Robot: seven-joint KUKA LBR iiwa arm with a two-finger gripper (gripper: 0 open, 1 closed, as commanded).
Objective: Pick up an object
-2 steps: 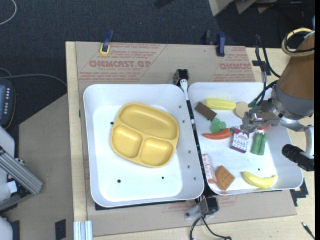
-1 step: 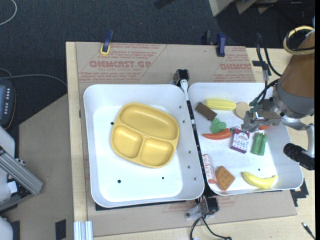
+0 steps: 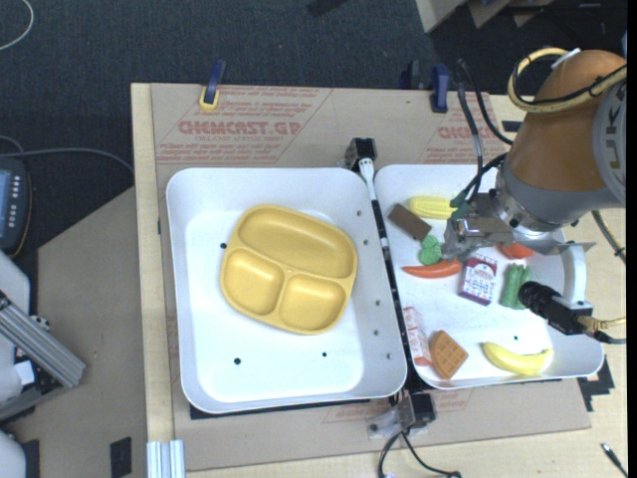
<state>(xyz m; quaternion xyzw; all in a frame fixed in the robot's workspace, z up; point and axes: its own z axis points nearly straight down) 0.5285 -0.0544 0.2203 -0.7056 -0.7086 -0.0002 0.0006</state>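
Gripper (image 3: 466, 229) hangs over the crowded right bin (image 3: 587, 364) by the carrot (image 3: 431, 269), can't tell its grip, wrist hides stuff.

Grey arm (image 3: 572, 157) with an orange band (image 3: 567, 113) and a small metal gripper (image 3: 468, 229).

The band is a broad, rounded, glossy orange-brown shell, catching a pale highlight near its top. Below it the wrist narrows into smooth grey rings, lighter at the lower edge. A yellowish cable (image 3: 532, 68) loops over the top of the band, and thin black cables (image 3: 473, 127) run along the arm's side toward the gripper. The gripper end is a cluster of silvery metal parts with dark fittings, too small to make out screws or markings. A little grey casing shows at the frame's far right edge.
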